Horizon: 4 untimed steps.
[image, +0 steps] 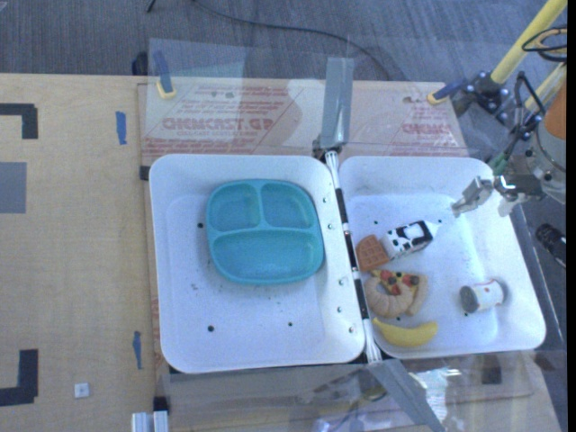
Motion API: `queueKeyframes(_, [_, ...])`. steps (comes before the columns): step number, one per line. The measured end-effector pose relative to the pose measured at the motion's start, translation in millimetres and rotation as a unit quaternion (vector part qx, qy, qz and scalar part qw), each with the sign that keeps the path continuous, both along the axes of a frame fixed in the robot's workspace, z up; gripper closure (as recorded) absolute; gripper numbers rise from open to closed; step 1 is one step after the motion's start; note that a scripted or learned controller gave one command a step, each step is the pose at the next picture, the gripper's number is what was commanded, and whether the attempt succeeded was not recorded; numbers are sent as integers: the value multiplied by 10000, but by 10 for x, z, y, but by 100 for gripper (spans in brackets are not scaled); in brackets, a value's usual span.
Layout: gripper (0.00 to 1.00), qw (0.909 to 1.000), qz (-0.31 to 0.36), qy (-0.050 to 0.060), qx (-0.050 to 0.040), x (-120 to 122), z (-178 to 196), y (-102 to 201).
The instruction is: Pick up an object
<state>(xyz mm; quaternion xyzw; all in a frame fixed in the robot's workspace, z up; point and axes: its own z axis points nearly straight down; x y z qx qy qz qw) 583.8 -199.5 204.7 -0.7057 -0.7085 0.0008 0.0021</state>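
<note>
Hovering at the right bin's (531, 331) edge, the fingers (474, 194), spread open and empty, should descend squarely over the nearby cow toy (410, 238).

A robotics laboratory is indicated. Two shallow white bins (171, 241) are set side by side on a pale plywood surface (72, 241), which is marked with black corner fiducials (22, 120) and strips of blue tape (121, 127). Clear plastic sheets (216, 106) are clamped behind the bins. Grey carpet (90, 16) is crossed by loose black cables (252, 21), and yellow-sleeved tubing (531, 30) with bundled wiring is seen at the upper right. Toy food (393, 293) and a teal divided plate (264, 230) are laid out as test objects.
</note>
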Motion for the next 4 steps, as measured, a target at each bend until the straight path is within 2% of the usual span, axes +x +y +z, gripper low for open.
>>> queueKeyframes(1, [0, 9999, 29, -152, -33, 55, -911, 384])
queueKeyframes(2, [0, 9988, 422, -249, -77, 276, -978, 902])
queueKeyframes(3, [0, 9964, 803, -243, -103, 325, -979, 926])
queueKeyframes(4, [0, 9845, 1752, -118, -47, -637, -1139, 695])
